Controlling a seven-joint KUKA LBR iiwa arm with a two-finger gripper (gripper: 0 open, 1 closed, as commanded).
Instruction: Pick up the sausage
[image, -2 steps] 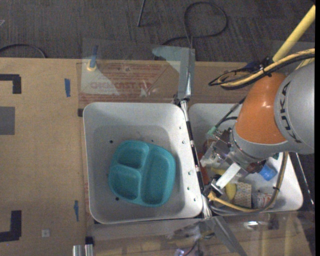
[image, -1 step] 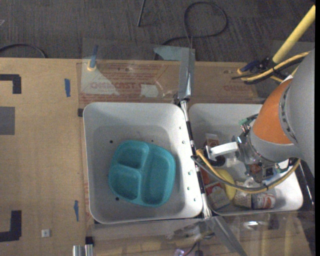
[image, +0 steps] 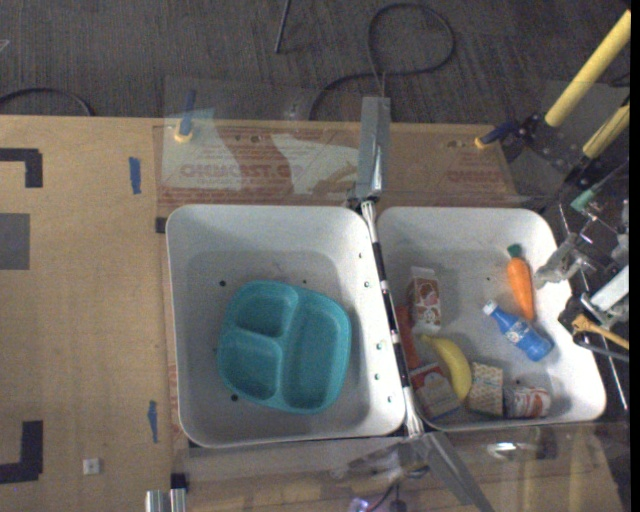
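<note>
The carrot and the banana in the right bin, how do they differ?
The carrot is orange with a green top; the banana is plain yellow. The carrot is straight and tapered, the banana curved. The carrot lies on bare bin floor near the far right side, while the banana lies nearer the front, partly over a small packet. Both are small toy-like foods lying flat in the right bin.

Two bins sit side by side on the worktop (image: 80, 330). The left bin (image: 200, 250) holds a divided tray (image: 285, 345) at its centre. In the right bin (image: 450, 235), a carrot (image: 520, 288) lies toward the right wall, a bottle (image: 520, 333) just below it, a banana (image: 455, 365) left of the bottle, and packets along the near edge.
</note>
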